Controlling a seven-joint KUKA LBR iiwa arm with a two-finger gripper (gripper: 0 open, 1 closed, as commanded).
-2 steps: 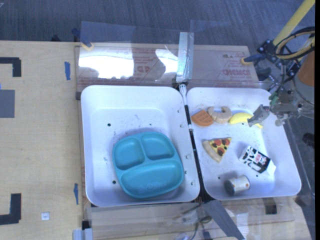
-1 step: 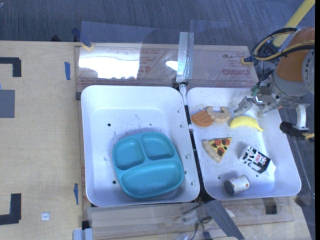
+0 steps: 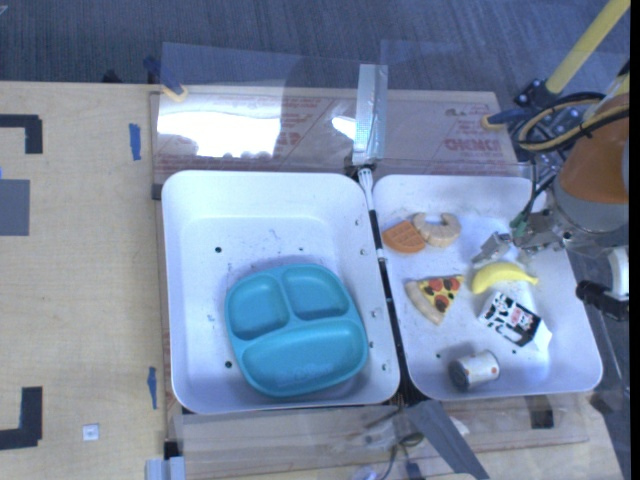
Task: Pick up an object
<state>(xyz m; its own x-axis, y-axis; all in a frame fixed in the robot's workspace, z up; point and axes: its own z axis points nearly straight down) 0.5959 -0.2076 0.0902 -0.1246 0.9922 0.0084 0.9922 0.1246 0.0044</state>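
Over on the left of the bench, the left bin (image 3: 190, 208) holds a blue divided plate (image 3: 293, 329), three compartments facing up, lying flat toward the near side of the bin and slightly skewed. Past the ridge where the two bins meet, the right bin (image 3: 580, 363) has a scatter of small things. Nearest the divider at the far end sits an orange round slice (image 3: 402, 238) with a pale bagel-like ring (image 3: 440, 228) overlapping its right edge. Below those lies a toy pizza slice (image 3: 435, 297), flat, with its point aimed toward the near side. Toward the front of the bin is a small grey-and-white cylinder (image 3: 472, 370) lying on its side, well apart from the rest. To the right of the pizza is a yellow banana (image 3: 502, 276), curved, and just beneath it a white packet with black and red print (image 3: 514, 320), the two close together or perhaps touching. From the right edge the arm (image 3: 598, 178) leans in over the far right corner of that bin, its orange band showing above the grey wrist, cables looped behind it. The gripper (image 3: 508, 244) hangs low, just above the banana's upper end, but I can't make out whether it touches the fruit or how it is set.
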